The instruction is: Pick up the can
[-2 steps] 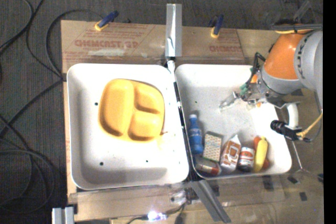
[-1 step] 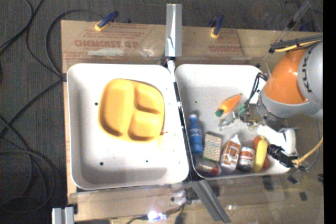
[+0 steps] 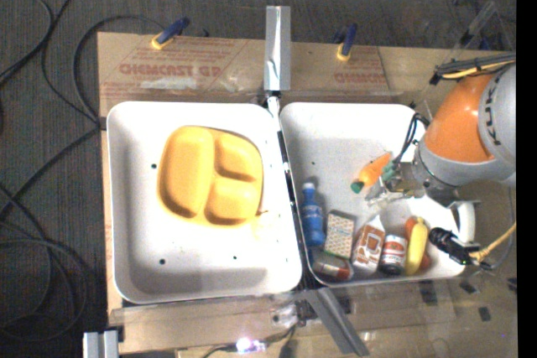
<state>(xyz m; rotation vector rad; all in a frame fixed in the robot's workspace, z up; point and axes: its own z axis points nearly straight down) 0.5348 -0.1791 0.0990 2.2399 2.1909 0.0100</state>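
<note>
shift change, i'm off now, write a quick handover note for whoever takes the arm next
Gripper: low in the right bin, near an orange carrot-like item; its grasp state is unclear.
Can: likely the dark one standing in the row at the right bin's near edge, beside a yellow banana.
Left bin: holds a yellow divided tray.
Done: nothing visibly lifted.
Left: grasp and raise the can.

Both white bins [image 3: 134, 264] are smooth moulded plastic with a soft sheen. The yellow compartment tray [image 3: 211, 174] in the left bin is glossy plastic. The bench board [image 3: 126, 67] along the far edge looks like matt brown cardboard or fibreboard with red print, under a clear film. A brushed metal bar [image 3: 277, 46] stands at the far edge between the bins. The blue bottle [image 3: 311, 214] is shiny plastic. The arm's orange band [image 3: 460, 126] is smooth and glossy. The floor [image 3: 50, 180] is rough grey carpet.
</note>
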